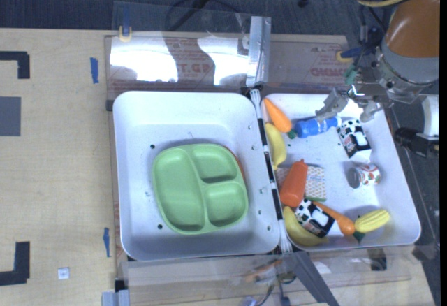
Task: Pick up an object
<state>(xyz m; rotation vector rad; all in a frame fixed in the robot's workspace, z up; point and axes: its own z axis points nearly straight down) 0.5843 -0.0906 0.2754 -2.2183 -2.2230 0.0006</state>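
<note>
Two-finger metal gripper (347,103) spread wide, empty, above right white bin's (405,189) far end; blue plastic bottle (315,126) just below-left of fingertips, long axis lying roughly crosswise, black-and-white cow toy (353,137) beside.

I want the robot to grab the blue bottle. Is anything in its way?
Nothing visible blocks it. The gripper hangs right above the blue bottle, which lies in the right bin; an orange carrot sits beside it.
</note>
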